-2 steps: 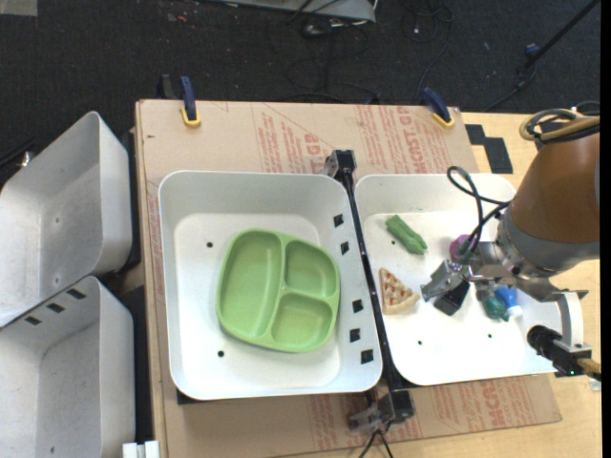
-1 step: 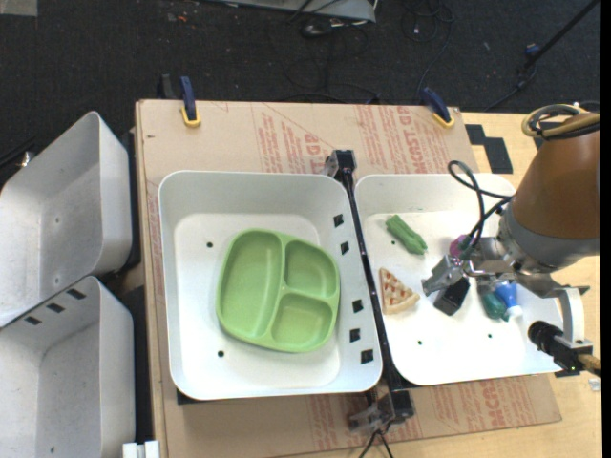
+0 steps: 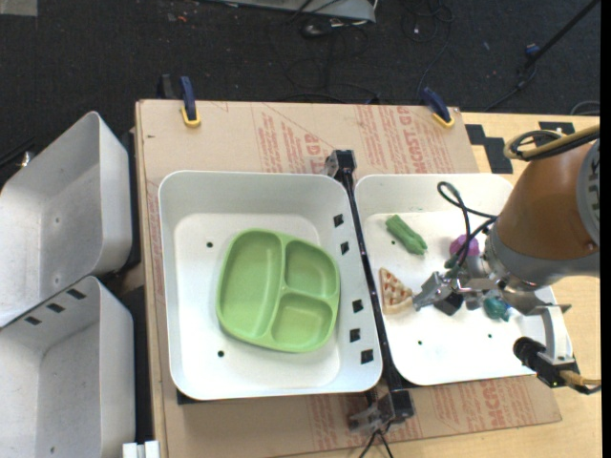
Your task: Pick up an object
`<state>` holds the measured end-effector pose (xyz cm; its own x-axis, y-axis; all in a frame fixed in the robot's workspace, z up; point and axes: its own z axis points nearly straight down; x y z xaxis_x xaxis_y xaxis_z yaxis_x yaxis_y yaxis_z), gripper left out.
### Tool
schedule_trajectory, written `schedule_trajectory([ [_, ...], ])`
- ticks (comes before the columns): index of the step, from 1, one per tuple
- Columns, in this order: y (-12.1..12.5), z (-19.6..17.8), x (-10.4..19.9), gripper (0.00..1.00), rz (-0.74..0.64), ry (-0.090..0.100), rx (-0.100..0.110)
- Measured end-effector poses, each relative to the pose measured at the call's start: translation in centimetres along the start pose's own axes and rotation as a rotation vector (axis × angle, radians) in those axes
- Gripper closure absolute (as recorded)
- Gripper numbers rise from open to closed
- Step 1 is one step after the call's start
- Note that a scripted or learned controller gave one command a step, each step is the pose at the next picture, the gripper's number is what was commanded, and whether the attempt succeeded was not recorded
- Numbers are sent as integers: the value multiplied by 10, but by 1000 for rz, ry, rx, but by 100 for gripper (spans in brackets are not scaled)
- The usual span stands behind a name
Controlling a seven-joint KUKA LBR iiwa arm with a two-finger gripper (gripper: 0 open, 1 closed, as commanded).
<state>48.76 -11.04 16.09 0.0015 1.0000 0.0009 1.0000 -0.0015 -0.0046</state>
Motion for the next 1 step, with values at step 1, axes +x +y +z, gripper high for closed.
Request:
schedule_trajectory([
  [1,6,49,8,0,-1,1,1],
])
